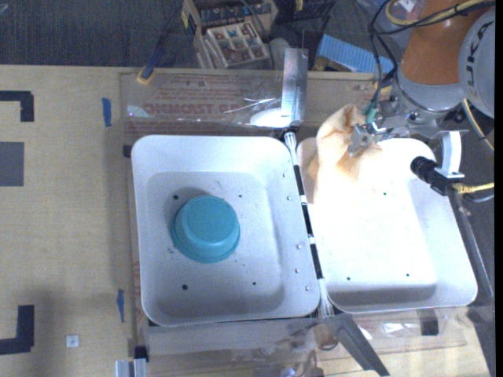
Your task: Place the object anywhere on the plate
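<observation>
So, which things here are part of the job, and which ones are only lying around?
Part of the job:
- blue plate, upside-down looking, in the left bin
- pale cloth at the far left corner of the right bin
- gripper at the cloth

Lying around:
- boxes and clutter on the floor behind the bench

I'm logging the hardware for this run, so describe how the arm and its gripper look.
The arm is light grey with a broad orange band above the wrist and part of dark lettering on its casing. Black cables loop over the orange band. The gripper is a small metallic assembly with thin wires around it, too overexposed here to make out more detail.
</observation>
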Available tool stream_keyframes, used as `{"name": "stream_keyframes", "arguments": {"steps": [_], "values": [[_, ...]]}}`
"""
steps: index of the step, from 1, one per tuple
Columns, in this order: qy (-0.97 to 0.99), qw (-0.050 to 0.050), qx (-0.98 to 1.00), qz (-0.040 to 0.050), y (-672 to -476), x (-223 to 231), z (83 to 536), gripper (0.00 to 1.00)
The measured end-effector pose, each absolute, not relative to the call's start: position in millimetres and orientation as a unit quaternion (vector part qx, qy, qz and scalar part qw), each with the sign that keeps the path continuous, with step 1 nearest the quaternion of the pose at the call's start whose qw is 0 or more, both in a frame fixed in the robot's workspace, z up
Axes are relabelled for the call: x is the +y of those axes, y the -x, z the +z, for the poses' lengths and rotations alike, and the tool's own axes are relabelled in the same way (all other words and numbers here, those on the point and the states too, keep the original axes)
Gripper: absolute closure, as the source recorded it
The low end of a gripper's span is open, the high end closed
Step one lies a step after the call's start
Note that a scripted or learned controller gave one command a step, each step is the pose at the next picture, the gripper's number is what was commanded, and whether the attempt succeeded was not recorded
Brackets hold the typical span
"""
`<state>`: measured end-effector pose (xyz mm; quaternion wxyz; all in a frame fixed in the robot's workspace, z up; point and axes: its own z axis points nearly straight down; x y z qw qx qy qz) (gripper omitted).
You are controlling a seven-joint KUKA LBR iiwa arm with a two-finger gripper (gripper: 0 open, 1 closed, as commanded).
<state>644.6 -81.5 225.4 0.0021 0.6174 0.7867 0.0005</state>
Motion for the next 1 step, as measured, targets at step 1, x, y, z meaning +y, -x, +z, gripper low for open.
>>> {"name": "stream_keyframes", "arguments": {"steps": [1], "values": [[-0.448,0.000,0.894,0.0001,-626.2,-30.2,232.3,1.00]]}}
